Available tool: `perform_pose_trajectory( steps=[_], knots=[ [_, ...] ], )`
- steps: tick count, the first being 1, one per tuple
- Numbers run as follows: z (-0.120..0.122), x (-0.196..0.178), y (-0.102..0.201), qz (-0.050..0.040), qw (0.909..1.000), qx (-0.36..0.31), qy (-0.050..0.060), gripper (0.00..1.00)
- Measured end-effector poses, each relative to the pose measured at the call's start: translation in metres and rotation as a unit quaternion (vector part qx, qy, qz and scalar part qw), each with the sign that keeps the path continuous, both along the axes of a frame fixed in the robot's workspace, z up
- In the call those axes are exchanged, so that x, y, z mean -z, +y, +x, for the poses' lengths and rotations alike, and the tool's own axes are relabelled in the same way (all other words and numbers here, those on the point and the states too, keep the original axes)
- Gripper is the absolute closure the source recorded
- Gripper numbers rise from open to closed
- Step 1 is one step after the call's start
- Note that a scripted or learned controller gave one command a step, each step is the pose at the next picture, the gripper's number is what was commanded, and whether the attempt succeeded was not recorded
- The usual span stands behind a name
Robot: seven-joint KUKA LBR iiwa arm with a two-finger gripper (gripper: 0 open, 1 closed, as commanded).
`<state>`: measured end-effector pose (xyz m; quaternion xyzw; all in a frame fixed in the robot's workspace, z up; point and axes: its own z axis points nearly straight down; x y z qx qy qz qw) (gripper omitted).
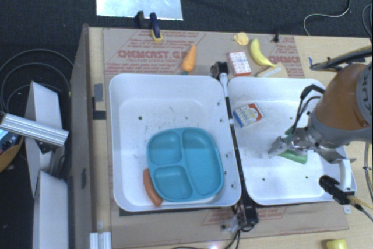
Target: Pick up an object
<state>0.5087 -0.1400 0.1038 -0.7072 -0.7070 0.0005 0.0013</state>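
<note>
Down in the right bin (326, 198) the arm (349, 105) reaches in from the right, orange band showing above the wrist, and the pincer (285, 146) sits low over the bin floor. Its fingers look slightly spread, and a green object (294, 155) lies right under and beside them, touching the bin floor (whether the fingers really have it between them, I cannot tell). Further up in the same bin, near the divider, a small white carton (247, 114) with red and blue print lies flat, well apart from the pincer.

Over in the left bin (128, 96), a blue divided plate (185, 164) rests near the front, with an orange sausage-shaped piece (151, 186) just beside its left edge.

On the desk behind the bins: a carrot (189, 58), a small red and white box (239, 63), and a banana (259, 53).
</note>
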Motion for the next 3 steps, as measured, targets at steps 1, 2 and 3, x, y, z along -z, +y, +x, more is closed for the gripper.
perform_pose_trajectory(
  steps=[1,2,3],
  knots=[
    [0.046,-0.071,-0.037,-0.0031,1.0000,-0.002,-0.007,0.00],
    [0.018,0.002,0.018,0.0015,1.0000,-0.004,0.002,0.00],
    [0.015,0.020,-0.033,-0.0012,1.0000,0.001,-0.001,0.00]
  ],
)
